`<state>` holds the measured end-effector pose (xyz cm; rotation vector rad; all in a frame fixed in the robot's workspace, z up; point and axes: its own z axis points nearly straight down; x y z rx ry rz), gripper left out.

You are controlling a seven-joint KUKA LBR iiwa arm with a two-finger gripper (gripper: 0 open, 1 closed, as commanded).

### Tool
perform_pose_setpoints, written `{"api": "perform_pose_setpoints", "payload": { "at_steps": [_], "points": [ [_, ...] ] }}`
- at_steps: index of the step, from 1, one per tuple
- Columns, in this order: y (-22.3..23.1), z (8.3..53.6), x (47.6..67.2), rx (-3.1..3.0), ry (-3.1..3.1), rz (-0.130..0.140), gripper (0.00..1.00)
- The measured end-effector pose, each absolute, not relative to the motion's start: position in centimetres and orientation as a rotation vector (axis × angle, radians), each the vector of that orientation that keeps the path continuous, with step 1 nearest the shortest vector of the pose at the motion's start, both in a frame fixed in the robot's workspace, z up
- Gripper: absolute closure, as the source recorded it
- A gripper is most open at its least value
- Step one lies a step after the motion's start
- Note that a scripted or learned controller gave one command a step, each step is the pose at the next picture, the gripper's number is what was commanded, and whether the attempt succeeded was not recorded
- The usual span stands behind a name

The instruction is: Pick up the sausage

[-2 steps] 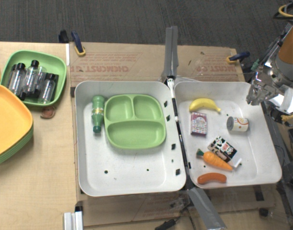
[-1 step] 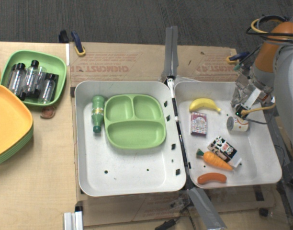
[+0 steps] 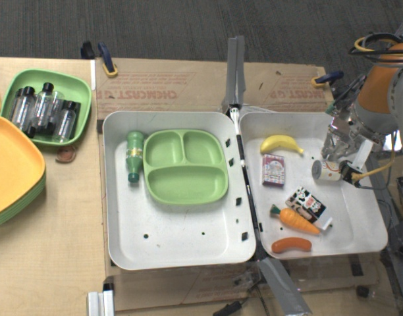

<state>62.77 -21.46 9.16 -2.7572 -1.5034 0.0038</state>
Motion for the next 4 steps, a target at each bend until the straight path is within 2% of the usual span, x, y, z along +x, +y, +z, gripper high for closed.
{"api": "perform_pose_setpoints", "payload": {
  "at_steps": [4],
  "points": [
    [-21.6, 12.6, 62.7, -2.753, -1.504, 0.013, 1.00]
  ]
}}
